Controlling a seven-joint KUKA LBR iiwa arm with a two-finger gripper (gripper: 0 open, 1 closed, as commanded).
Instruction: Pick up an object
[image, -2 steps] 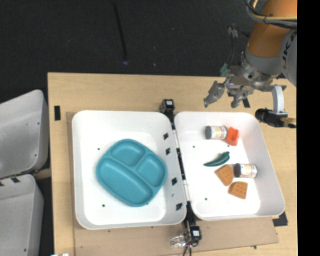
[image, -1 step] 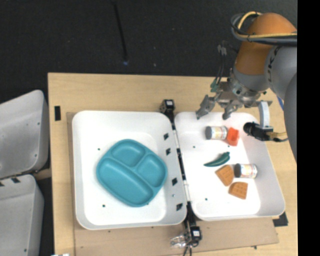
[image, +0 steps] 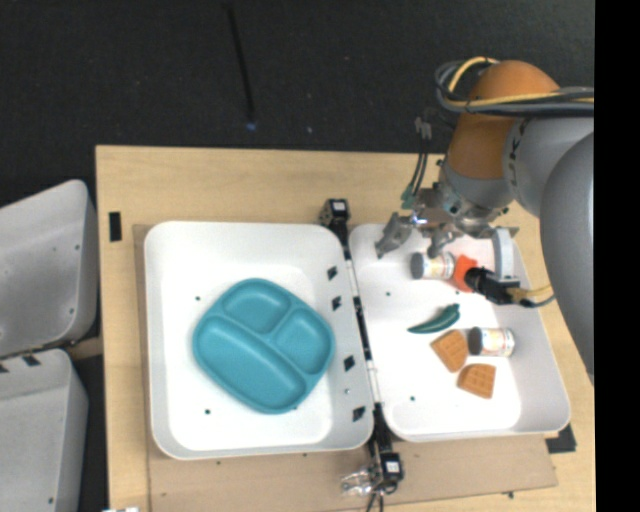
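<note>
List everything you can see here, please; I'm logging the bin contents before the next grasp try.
Divided tray: one, teal, lying in the left bin.
Pepper-shaped item: one, dark green, middle of the right bin.
Waffle-like pieces: two, orange-brown, right bin, below the pepper-shaped item.
Small bottle: one, pale with dark end, lying beside the upper waffle-like piece.
Orange and white object: one, upper part of the right bin, under the gripper; too blurred to name.
Bins: two, white, side by side on the wooden bench.
Arm: one, grey with orange band.
Gripper: one, over the right bin's upper edge.
</note>
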